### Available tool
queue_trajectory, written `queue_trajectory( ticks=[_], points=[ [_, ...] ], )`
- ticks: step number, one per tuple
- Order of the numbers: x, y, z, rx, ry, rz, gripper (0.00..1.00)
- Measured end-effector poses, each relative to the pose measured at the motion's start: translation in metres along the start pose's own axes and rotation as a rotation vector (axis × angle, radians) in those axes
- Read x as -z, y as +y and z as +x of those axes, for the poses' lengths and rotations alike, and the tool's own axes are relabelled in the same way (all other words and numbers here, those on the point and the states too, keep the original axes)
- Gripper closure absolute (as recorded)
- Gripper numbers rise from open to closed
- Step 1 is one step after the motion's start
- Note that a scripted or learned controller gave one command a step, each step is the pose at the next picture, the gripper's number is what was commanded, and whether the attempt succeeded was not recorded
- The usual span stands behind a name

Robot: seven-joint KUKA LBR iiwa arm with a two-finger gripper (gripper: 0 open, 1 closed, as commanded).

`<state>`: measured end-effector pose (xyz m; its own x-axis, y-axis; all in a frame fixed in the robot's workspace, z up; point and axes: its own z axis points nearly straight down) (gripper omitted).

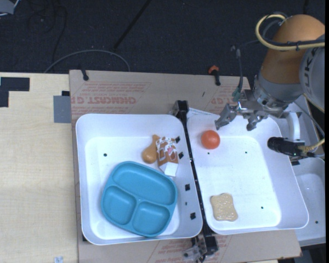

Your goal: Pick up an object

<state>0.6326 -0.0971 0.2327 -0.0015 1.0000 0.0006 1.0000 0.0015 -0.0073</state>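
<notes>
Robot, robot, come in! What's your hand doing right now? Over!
Hand open, holding nothing, above right bin's back edge. Orange ball just below it, untouched. Tan toast piece nearer front. Nothing in the way.

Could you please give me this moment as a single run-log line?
end effector: open, above right bin's far edge | holding: nothing | nearest: orange ball | other: tan slice

Right bin (263, 212) mostly open floor, orange ball (210, 139), tan slice (224, 207) well apart
</notes>
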Motion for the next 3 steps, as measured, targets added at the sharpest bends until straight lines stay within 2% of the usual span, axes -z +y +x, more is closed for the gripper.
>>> queue_trajectory(
  ticks=[2,3],
  points=[
    [-0.123,0.001,0.015,0.000,0.001,0.002,0.00],
    [-0.109,0.002,0.013,-0.005,-0.001,-0.002,1.00]
  ],
)
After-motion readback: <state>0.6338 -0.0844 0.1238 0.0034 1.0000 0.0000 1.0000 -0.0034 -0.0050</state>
